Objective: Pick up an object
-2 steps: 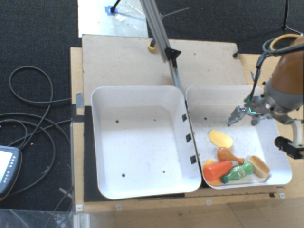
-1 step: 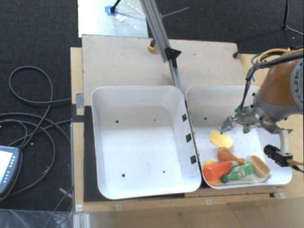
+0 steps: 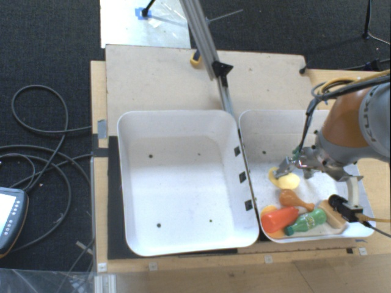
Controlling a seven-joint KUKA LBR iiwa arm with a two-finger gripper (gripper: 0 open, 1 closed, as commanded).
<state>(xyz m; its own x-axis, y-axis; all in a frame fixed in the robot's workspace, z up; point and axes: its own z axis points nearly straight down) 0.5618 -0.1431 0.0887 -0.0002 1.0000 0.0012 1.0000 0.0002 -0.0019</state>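
A: In the camera view, where is the gripper (image 3: 288,165) relative to the pale yellow object (image 3: 288,180)?

B: Directly above it in the right bin (image 3: 269,136); the object sits at six o'clock from the fingertips, touching or nearly so.

A: Jaws?

B: Slightly parted, I judge, nothing visibly between them. The object is roundish, with no clear long axis. The drumstick toy (image 3: 294,199) lies further toward six.

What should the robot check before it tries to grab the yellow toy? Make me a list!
1. Yellow toy lies in the right bin: ok.
2. Gripper sits just above the toy: ok.
3. Toy between the fingers: cannot tell.
4. Room around the toy: not ok, the drumstick toy lies just below it.
5. Other toys, the orange carrot and green bottle, lie apart from the gripper: ok.
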